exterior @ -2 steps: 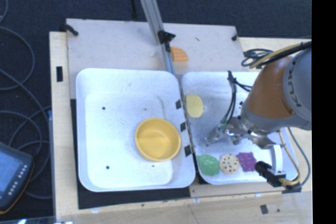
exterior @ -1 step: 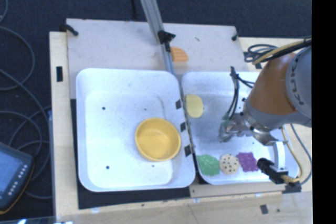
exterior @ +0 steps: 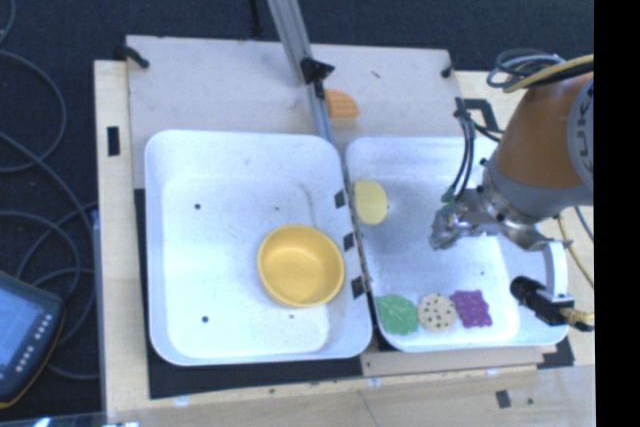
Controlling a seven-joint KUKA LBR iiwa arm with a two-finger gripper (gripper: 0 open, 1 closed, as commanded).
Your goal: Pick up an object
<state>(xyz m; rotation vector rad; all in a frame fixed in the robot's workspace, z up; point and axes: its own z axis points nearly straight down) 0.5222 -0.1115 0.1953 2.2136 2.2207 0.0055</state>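
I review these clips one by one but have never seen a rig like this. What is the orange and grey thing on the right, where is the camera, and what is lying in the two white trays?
The orange and grey shape is a robot arm reaching in from the right. Its gripper, the part that grasps, hangs over the right bin; nothing can be seen held in it.

The single camera sits above the bench and looks down at a slant on both bins.

The left bin holds a yellow bowl. In the right bin a pale yellow object lies by the left wall, and along the near edge sit a green piece, a spotted round cookie-like piece and a purple piece. A small orange object lies on the bench behind the bins.
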